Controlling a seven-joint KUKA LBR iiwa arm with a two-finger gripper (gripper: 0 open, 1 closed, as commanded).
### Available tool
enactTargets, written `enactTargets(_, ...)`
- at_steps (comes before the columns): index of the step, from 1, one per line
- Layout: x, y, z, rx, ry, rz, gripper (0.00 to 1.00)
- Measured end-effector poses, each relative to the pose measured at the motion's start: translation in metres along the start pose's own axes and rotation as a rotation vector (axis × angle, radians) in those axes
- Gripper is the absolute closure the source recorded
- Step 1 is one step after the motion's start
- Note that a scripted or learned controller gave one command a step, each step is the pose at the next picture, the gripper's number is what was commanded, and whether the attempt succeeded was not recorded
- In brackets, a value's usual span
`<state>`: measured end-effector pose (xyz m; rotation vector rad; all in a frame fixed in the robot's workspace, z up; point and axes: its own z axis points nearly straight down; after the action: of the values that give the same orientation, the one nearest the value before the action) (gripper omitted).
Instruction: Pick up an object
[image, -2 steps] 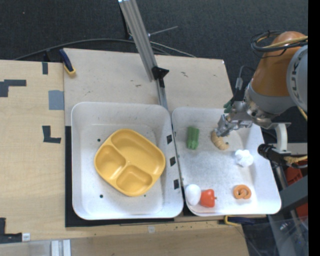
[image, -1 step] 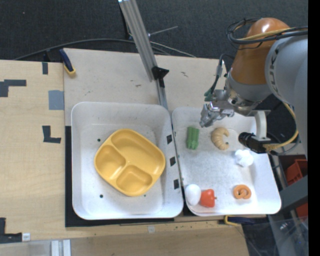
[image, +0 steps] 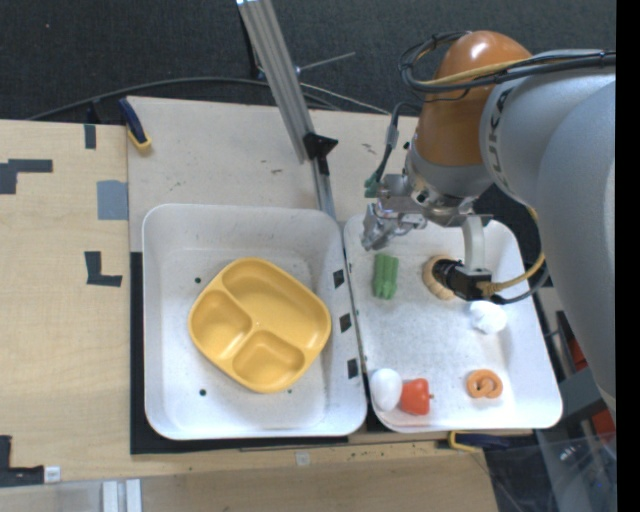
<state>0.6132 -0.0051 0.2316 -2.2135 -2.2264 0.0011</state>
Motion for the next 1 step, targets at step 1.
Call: enactTargets(1,0.0455,0.0255,-0.0083,-0.003,0.001,-0.001,1.0)
